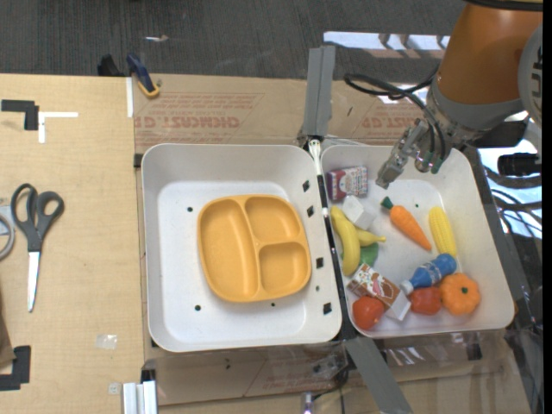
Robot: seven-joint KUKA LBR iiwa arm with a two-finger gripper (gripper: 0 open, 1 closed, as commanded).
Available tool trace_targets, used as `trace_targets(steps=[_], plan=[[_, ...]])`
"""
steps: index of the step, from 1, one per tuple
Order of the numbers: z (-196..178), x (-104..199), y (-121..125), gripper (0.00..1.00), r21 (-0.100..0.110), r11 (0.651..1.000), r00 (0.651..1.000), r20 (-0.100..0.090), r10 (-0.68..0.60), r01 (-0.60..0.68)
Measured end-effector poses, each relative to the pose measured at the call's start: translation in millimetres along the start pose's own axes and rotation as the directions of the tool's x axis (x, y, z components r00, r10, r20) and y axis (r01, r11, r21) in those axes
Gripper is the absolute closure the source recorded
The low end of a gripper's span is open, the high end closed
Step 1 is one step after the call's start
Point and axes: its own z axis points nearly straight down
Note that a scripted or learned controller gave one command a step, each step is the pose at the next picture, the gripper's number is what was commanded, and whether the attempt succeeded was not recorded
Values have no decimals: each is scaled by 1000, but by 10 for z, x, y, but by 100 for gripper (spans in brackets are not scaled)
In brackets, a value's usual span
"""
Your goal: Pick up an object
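My gripper (409, 164) hangs over the far part of the right bin (483, 210), its fingers spread open with nothing between them. Just left of it lies a small maroon carton (348, 180). Below it are a carrot (407, 224), a corn cob (442, 228) and a white block (355, 210). A banana (348, 240) rests along the bin's left wall. Near the front sit a tomato (367, 311), a printed snack box (379, 285), a blue bottle (431, 272) and an orange pumpkin (460, 293).
The left bin (168, 257) holds a yellow divided plate (255, 247). Scissors (34, 218) lie on the wooden bench at far left. A blue and yellow clip (142, 74) sits at the back. A grey post (318, 89) rises between the bins' far corners.
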Motion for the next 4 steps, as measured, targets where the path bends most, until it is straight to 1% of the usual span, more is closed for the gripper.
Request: trace_targets(steps=[1,2,3,4], plan=[[905,3,-622,100,1,997,997,-2,-74,74],[-100,10,48,100,-1,992,992,0,-126,126],[-97,10,46,0,0,992,992,-1,-126,126],[902,132,-586,0,1,999,999,-2,-43,43]])
